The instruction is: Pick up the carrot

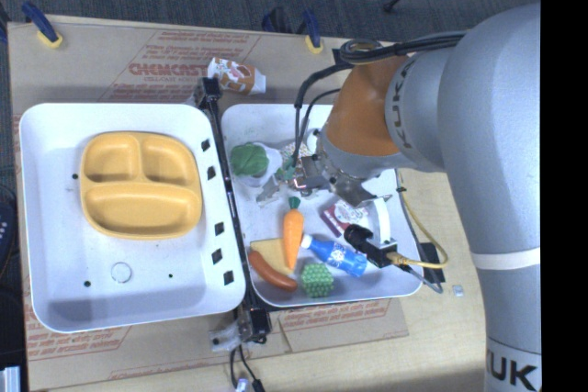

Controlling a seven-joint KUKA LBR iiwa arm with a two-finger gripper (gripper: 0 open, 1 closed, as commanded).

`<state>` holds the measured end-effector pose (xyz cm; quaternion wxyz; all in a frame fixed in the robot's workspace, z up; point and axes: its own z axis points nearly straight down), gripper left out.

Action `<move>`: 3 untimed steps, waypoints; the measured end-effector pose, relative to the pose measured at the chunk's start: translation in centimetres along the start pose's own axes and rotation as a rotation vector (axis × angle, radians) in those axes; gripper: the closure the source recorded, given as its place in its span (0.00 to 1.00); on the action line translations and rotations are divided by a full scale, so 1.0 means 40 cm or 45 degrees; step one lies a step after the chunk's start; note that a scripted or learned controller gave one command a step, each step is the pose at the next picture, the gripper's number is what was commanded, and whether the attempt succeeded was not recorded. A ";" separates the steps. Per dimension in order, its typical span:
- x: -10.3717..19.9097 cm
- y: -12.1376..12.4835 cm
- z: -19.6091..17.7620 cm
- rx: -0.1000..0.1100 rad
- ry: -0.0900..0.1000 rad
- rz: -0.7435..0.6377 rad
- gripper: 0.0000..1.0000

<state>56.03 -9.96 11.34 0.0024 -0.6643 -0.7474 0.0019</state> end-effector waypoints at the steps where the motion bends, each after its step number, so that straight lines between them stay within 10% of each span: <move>1: -0.032 -0.129 0.056 0.000 0.003 0.463 0.00; 2: -0.032 -0.128 0.032 0.002 0.003 0.457 1.00; 3: 0.073 -0.205 -0.193 -0.001 0.002 0.693 1.00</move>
